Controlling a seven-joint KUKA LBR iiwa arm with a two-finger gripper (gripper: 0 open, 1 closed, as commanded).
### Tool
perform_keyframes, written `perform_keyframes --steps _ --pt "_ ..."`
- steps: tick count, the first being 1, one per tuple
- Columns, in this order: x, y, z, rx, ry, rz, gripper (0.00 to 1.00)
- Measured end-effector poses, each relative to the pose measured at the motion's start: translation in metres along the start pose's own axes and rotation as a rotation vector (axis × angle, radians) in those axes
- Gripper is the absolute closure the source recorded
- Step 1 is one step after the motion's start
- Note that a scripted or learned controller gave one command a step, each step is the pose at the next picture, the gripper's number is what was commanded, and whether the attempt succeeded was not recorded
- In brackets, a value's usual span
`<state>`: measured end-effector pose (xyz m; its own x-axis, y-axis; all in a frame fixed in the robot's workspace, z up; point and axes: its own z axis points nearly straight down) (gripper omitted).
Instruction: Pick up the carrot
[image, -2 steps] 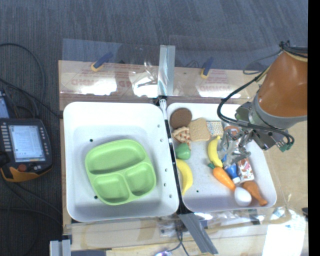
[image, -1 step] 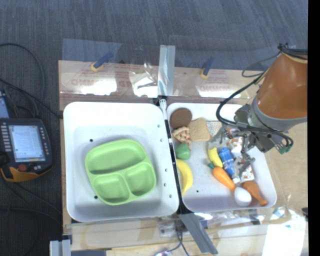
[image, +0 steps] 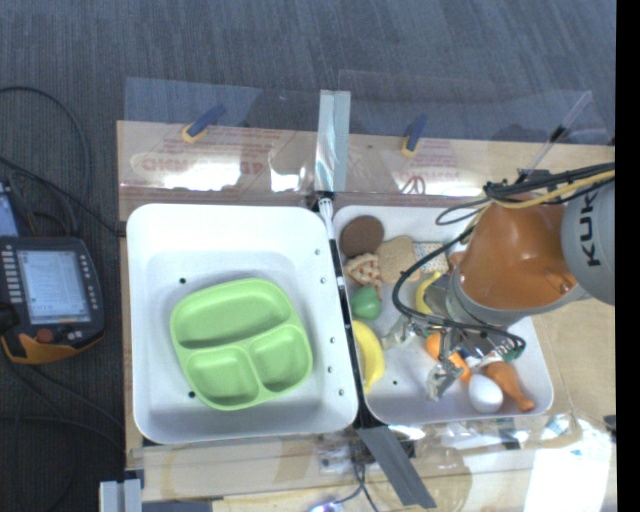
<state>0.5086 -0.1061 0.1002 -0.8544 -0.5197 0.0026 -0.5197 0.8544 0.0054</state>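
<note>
In the right bin (image: 535, 352), an orange carrot (image: 434, 347) lies near the front, partly hidden by cables and the gripper. My gripper (image: 447, 372) hangs straight over it from the orange band of the arm (image: 515, 258), its tip down at the bin floor. A short orange stretch shows right at the gripper's tip, and I cannot tell whether it is held. A second orange tapered piece (image: 509, 384) lies just to the right, against a white egg (image: 487, 395).
The right bin also holds a brown round item (image: 362, 233), a tan slab (image: 396, 258), a green lime (image: 366, 303) and a yellow banana (image: 369, 356). The left bin (image: 150, 260) holds a green divided plate (image: 240, 342). A pendant (image: 45, 290) lies far left.
</note>
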Motion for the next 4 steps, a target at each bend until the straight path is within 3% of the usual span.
perform_keyframes --steps 1,2,3,4 --pt "-0.002 0.0 -0.011 0.003 -0.003 -0.002 1.0" --pt "-0.014 0.016 -0.105 0.008 -0.007 -0.369 1.0" --pt "-0.014 0.017 -0.103 0.004 -0.005 -0.369 0.0" --pt "0.012 -0.009 -0.006 -0.003 0.003 -0.239 0.0"
